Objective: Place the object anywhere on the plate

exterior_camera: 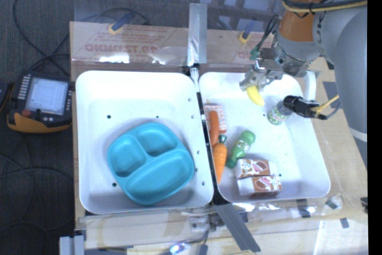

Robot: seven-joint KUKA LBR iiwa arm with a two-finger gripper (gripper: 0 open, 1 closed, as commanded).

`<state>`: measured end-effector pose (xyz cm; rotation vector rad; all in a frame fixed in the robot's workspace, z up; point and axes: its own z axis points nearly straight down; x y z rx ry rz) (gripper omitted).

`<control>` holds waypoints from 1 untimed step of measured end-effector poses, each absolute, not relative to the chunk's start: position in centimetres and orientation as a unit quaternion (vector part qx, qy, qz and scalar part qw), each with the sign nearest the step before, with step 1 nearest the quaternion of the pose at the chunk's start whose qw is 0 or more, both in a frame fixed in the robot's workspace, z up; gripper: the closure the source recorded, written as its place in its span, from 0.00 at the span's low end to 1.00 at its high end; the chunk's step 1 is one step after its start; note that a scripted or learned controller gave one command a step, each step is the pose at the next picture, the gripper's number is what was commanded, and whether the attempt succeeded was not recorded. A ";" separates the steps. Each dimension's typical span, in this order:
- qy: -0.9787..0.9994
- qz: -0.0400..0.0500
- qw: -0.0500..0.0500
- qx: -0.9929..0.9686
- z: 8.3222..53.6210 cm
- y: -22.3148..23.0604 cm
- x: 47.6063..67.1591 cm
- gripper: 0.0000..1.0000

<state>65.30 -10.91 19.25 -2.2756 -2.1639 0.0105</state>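
Above, the claw (pixel 255 85) grips a small yellow banana (pixel 256 95) over the right bin's (pixel 310 155) far end. Blue plate (pixel 150 161) lies in the left bin (pixel 95 128); carrot (pixel 219 156), green bottle (pixel 240 147) sit nearby.

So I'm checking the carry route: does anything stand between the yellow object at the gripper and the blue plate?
The yellow object sits at the gripper in the right bin. Toward the blue plate, the raised divider where the bins meet and the carrot beside it lie across the route.
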 end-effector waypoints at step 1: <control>-0.713 0.003 0.002 -0.701 18.0 -5.0 61.6 1.00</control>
